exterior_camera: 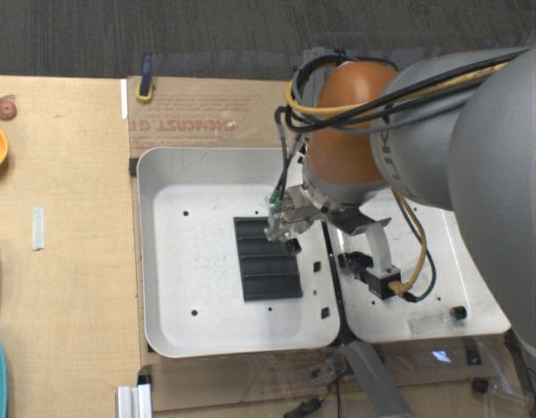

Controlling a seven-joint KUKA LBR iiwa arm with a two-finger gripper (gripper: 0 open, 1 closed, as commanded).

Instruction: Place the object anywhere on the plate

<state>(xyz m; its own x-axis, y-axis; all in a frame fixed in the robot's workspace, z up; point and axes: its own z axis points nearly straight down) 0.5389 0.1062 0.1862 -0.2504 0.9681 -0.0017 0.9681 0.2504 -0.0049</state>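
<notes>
End effector (283, 230) over black ridged plate (266, 261), left bin (163, 233)

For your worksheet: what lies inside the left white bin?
A black ribbed plate lies flat on the left bin floor. The gripper hangs over the plate's upper right corner, covering whatever is beneath it.

Both white bins (163, 233) smooth plastic, slight sheen; black ribbed tray (268, 259) matt plastic; bench (67, 198) pale wood, matt; cardboard sheet (206, 116) brown, dull; arm's orange band (350, 120) glossy, grey casing (477, 120) smooth satin
</notes>
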